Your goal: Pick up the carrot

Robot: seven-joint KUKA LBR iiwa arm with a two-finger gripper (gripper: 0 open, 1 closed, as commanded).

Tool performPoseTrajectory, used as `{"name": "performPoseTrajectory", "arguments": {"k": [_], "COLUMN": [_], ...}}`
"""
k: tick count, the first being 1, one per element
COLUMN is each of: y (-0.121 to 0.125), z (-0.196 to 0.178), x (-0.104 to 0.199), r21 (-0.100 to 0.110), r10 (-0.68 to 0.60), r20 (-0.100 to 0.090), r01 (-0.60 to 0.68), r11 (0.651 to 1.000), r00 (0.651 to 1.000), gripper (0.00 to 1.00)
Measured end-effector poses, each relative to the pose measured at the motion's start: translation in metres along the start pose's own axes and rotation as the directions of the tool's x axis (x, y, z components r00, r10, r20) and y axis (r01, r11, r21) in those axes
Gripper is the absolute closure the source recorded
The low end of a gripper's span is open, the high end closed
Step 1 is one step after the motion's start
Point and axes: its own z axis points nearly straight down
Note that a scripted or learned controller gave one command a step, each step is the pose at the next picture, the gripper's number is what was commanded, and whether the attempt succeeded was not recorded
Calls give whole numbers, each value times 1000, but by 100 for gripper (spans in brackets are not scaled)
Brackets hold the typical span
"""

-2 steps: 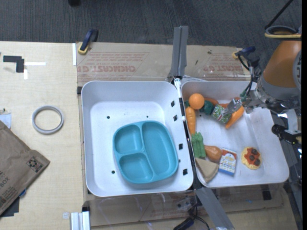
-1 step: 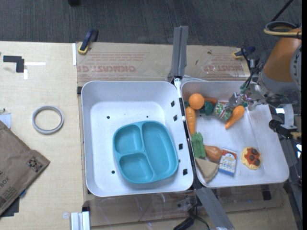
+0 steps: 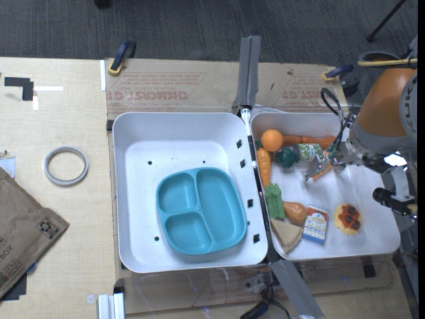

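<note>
Found the carrot (image 3: 263, 168) in the right bin (image 3: 372, 244), pressed close along that bin's left wall, just below the orange ball (image 3: 271, 140) and above a green leafy piece (image 3: 273, 198)

Judged its long axis to run up and down the view, parallel with the wall, thicker end toward the ball

Saw the gripper (image 3: 317, 170) hanging over the middle of the same bin, to the carrot's right and apart from it, with a dark green item (image 3: 287, 157) lying between the two

Reckoned any reach would have to travel leftward across the bin toward the wall, and that the wall left little room on the carrot's far side

Could not tell whether the gripper was open or closed: too small, and tangled with cables and the grey wrist behind it

Noticed a thin orange sliver (image 3: 324, 172) right at the gripper's tip, but could not make out what it was, nor whether it was held or merely lying beneath

Noted also a second long orange shape (image 3: 312, 140) along the bin's far wall, partly hidden by the arm, and a stubby orange piece (image 3: 295, 211) lower down; took neither for the carrot, though with some doubt
</note>
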Motion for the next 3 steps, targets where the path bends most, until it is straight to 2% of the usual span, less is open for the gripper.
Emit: {"name": "performPoseTrajectory", "arguments": {"k": [1,2,3], "y": [0,58,63], "z": [-9,-94,-98], "x": [-1,113,111], "r21": [0,27,3], "r10": [3,154,153], "r20": [0,-5,1], "r01": [-3,-154,-153], "r11": [1000,988,988], "r00": [1000,988,988], "gripper": [100,100,0]}}
